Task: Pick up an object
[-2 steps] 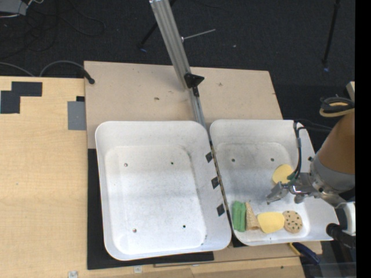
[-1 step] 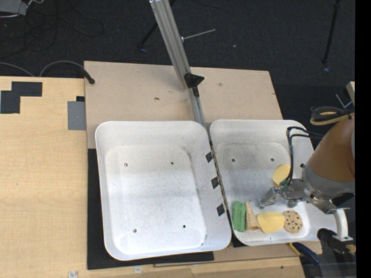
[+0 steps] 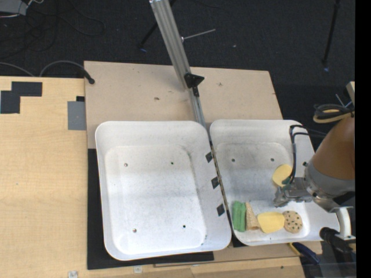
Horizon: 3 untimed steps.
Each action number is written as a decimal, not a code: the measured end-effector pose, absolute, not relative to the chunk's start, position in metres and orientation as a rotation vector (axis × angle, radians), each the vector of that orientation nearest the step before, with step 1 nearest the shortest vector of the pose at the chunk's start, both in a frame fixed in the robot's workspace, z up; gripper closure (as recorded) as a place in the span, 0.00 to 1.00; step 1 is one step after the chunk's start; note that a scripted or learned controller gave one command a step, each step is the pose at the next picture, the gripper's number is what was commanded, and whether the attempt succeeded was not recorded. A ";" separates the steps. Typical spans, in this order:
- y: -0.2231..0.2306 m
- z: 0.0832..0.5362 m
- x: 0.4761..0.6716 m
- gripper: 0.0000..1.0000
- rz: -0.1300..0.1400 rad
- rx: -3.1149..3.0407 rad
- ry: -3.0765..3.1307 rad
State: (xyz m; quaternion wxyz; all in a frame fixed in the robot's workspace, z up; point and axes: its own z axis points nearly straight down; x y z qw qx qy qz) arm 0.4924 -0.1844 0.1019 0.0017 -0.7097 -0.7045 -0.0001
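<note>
Two white bins (image 3: 153, 245), one green piece (image 3: 239, 216), two yellow pieces (image 3: 271, 222), one cookie (image 3: 293, 221)

Matt white plastic bins (image 3: 153, 132), pale wood-grain bench (image 3: 40, 172), ribbed bare-metal rail (image 3: 174, 45), grey-and-orange arm (image 3: 336, 161) casing.

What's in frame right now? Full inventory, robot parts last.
left bin: 1, white, shallow, on the bench at left.
right bin: 1, white, shallow, touching the left bin's right side.
green piece: 1, green, right bin, near front-left corner.
tan piece: 1, tan, right beside the green piece.
yellow wedge: 1, yellow, right bin front, between tan piece and cookie.
cookie: 1, brown with dark spots, right bin front-right.
yellow round piece: 1, yellow, right bin, right side, by the pincer.
metal rail: 1, silver, slanting from behind the bins.
arm: 1, grey with orange band, entering from right.
pincer: 1, dark, low in the right bin, above the wedge.
</note>
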 end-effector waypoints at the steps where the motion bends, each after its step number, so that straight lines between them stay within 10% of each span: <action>1: -0.187 0.144 0.490 1.00 -0.001 -2.227 -2.216; 3: -0.180 0.205 0.489 1.00 0.000 -2.220 -2.222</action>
